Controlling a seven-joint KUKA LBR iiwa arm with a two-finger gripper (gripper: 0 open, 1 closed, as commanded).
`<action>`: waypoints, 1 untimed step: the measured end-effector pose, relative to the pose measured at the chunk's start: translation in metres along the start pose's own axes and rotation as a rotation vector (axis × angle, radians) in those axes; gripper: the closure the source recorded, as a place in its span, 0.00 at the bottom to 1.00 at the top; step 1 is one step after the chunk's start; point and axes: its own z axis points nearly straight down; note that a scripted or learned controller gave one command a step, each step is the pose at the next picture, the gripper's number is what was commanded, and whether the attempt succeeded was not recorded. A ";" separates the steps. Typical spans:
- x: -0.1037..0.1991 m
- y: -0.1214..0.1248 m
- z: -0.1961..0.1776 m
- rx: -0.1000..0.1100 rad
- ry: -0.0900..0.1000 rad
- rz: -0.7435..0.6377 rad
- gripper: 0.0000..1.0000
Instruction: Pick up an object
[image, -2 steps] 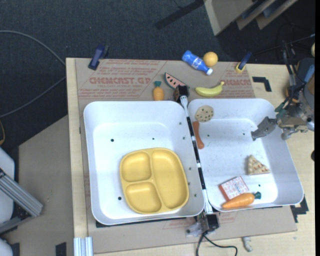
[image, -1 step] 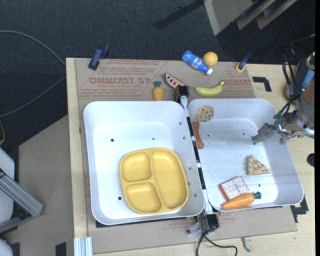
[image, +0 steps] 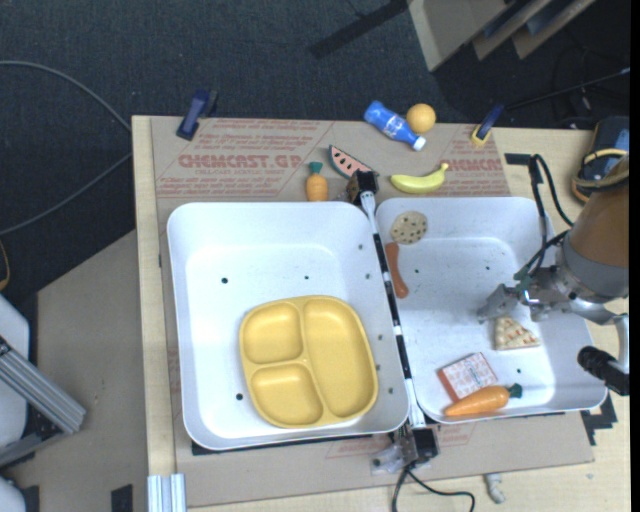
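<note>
My gripper (image: 516, 305) hangs in the right bin (image: 470, 225), near its right side, with its fingers (image: 497, 303) spread open and nothing between them. Just below it lies a tan pizza slice (image: 517, 334). Closer to the front edge sit a red-and-white box (image: 467, 375) and an orange carrot (image: 480, 401). A round cookie (image: 408, 228) rests at the bin's back left. A reddish sausage (image: 397, 271) lies along its left wall.
The left bin (image: 210, 250) holds a yellow divided plate (image: 306, 358). Behind the bins on the board lie a banana (image: 418, 180), a blue bottle (image: 393, 124), an orange (image: 421, 117), a watermelon slice (image: 346, 160) and a small orange toy (image: 317, 187).
</note>
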 end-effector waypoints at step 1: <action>0.014 -0.014 -0.070 -0.005 -0.002 -0.001 0.00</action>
